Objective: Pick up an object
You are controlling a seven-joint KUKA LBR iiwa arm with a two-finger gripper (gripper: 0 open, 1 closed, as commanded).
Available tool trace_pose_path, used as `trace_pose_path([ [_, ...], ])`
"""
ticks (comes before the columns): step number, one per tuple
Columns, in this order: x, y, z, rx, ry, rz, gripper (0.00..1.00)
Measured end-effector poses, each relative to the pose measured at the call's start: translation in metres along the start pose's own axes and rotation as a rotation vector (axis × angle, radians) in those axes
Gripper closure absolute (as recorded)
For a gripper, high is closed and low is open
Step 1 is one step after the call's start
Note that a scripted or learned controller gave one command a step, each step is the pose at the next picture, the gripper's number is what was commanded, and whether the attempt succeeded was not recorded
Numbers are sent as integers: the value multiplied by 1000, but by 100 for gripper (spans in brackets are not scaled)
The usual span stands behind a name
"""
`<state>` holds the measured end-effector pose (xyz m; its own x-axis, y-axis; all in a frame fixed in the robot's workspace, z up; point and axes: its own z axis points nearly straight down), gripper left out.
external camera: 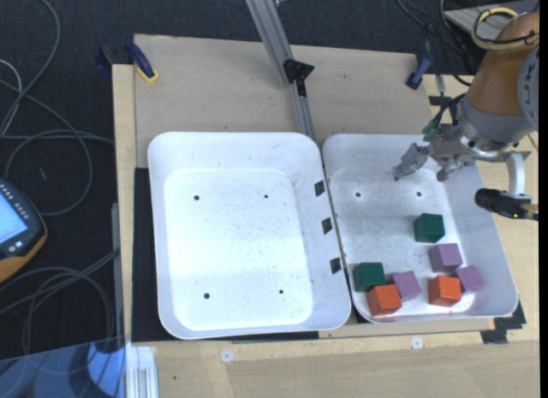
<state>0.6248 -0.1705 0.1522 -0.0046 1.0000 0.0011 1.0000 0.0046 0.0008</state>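
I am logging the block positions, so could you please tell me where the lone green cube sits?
The green cube sits mid-way down the right bin, apart from the others, just above a purple block and below the end effector.

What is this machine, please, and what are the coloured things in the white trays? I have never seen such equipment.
It is a robot arm, seen from a single camera above the bench, looking down at a slant. The arm reaches in from the right. At its end is a two-finger pincer, open and holding nothing, above the right bin. In that bin lie seven small blocks: two green, two orange and three purple. The left bin sits beside it. The robot should pick up one object.
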Motion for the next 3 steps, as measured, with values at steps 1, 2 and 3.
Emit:
trace_pose_path([
  [1,21,-53,-131,-8,-3,2,0],
  [2,64,-50,-191,-9,-1,-2,0],
  [3,49,-87,-108,11,1,8,0],
])
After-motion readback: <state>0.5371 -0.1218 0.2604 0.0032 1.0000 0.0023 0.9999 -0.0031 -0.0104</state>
